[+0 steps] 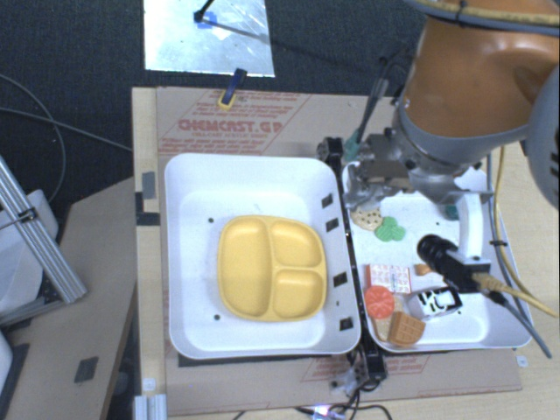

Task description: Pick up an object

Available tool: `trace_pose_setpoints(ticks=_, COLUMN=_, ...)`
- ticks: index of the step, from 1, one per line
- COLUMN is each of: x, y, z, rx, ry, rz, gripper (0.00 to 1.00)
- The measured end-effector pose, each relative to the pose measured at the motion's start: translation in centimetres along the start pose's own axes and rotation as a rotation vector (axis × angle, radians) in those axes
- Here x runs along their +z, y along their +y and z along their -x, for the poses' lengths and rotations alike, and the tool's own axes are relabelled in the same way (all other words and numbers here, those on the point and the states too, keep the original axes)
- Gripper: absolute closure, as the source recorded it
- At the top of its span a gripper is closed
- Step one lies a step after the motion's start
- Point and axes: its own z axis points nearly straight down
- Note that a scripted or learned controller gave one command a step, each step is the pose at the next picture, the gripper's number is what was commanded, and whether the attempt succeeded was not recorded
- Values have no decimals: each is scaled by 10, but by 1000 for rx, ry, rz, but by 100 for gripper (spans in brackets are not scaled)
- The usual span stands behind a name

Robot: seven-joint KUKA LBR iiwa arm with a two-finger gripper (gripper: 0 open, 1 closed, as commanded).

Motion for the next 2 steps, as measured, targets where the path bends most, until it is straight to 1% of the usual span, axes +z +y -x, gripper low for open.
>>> trace_pose_setpoints(ticks=1, x=-124, y=21, z=-90, rx=-4, ry=3, rz=0, gripper=100)
trace_pose_setpoints(ticks=2, x=-133, y=81, z=-7, rx=16, ry=-8, rz=-12, gripper=100)
